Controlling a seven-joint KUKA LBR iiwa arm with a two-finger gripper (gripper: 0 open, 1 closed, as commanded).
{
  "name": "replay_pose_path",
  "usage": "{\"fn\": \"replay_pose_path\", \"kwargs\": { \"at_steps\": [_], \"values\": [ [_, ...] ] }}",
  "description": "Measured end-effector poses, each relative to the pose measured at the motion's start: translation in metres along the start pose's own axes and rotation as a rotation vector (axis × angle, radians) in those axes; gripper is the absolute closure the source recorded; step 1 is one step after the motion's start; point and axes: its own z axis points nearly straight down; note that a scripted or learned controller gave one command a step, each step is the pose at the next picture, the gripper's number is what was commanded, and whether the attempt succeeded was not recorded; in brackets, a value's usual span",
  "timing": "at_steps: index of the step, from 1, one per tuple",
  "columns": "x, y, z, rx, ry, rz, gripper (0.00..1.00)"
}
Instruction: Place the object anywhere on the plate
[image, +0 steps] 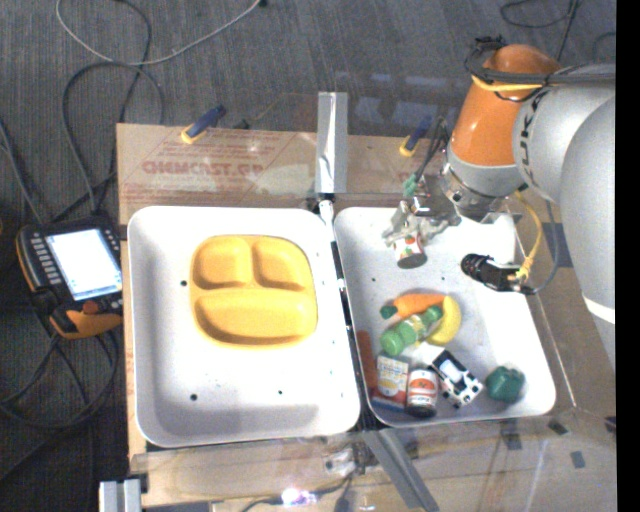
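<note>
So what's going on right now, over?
Pincer above right bin, gripping nothing visible. Toys heaped at bin's front. Yellow plate in left bin bare. Path clear.

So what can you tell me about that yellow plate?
The yellow plate lies flat in the left white bin, toward its upper half. It looks like smooth plastic, a rounded rectangle with three shallow compartments: two small ones along the top and one wide one below. Nothing rests on it, and the gripper is over the right bin, away from it.
</note>
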Motion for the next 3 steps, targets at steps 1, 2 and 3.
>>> {"fn": "replay_pose_path", "kwargs": {
  "at_steps": [1,2,3],
  "values": [
    [0.057,0.017,-0.001,-0.002,0.000,-0.212,1.00],
    [0.114,0.003,-0.001,-0.001,0.000,-0.321,1.00],
    [0.114,0.003,-0.001,-0.002,0.001,-0.321,0.00]
  ]
}}
